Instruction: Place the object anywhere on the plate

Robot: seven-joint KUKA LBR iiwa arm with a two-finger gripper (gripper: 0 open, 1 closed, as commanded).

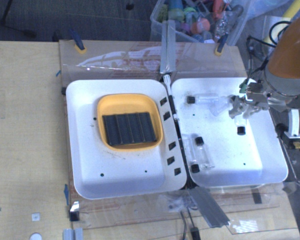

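right bin point(270, 170) front: clear vial point(200, 151), dark caps, lying apart from gripper point(238, 108). finger state cannot tell. yellow plate point(106, 104) in left bin point(85, 174), dark grate on it. step: pre-grasp. next: descend on vial, carry left.
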